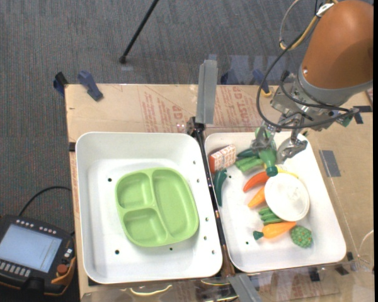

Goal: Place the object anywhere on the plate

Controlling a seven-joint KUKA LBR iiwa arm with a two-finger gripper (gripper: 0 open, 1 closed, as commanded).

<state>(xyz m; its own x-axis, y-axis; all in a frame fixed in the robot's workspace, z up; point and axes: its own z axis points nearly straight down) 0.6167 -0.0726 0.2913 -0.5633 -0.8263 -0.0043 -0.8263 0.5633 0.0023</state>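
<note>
1. Green toy vegetable (251, 162), likely a pepper or bean pod, lies at the upper left of the right bin (331, 231), directly beneath the hand (278, 145); this appears to be the object meant for the plate, though any of the toys might be.
2. Two pale fingers (264, 140) point down, spread moderately wide, one touching or just above the green piece, the other beside the white lid (287, 196). Nothing sits between them.
3. Judged by its look, the toy is hollow moulded plastic: light, stiff, smooth and somewhat slippery, not fragile. A grip across its narrow width, near mid-length, should hold best; its rounded flanks may squirt out of a pinch near the end.
4. Just beside it lie an orange carrot (256, 180), a red-and-white box (222, 158) and a dark green pod (220, 185) at the bin's left wall. Crowding could foul the closing fingers.
5. Further down rest a second carrot (278, 229) and a knobbly green piece (302, 236).
6. Green divided plate (156, 206) waits bare in the left bin (91, 168), well apart across the wall between the bins.
7. Both bins sit on a cardboard-topped counter (145, 106).
</note>
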